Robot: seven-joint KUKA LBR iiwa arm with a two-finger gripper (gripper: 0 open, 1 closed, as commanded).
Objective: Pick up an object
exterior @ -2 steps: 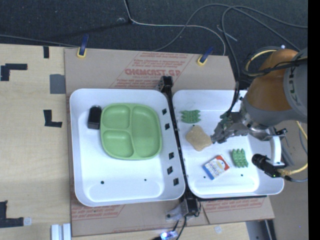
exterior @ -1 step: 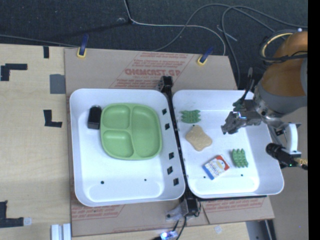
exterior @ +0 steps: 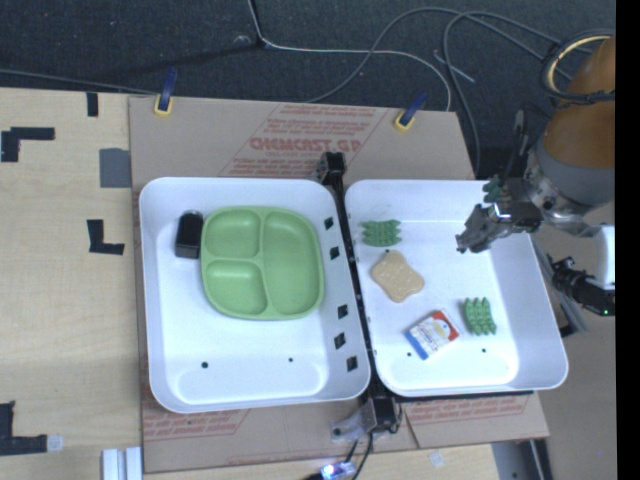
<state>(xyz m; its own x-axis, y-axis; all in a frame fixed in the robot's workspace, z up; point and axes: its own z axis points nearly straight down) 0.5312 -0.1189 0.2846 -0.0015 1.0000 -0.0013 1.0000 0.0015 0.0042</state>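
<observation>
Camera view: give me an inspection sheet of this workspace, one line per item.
Surface: two white bins side by side, the left bin and the right bin, on a cardboard sheet over a wooden bench.
Job's things: right bin holds a tan biscuit-shaped piece, a small red, white and blue packet and two green ridged pieces.
Clutter: left bin holds a green divided plate with a black block at its left.
Grippers: gripper over the right bin's far right part, nothing seen between its fingers.
Cables: thin cables across the dark floor behind.
Surroundings: black tape marks on the bench.
</observation>
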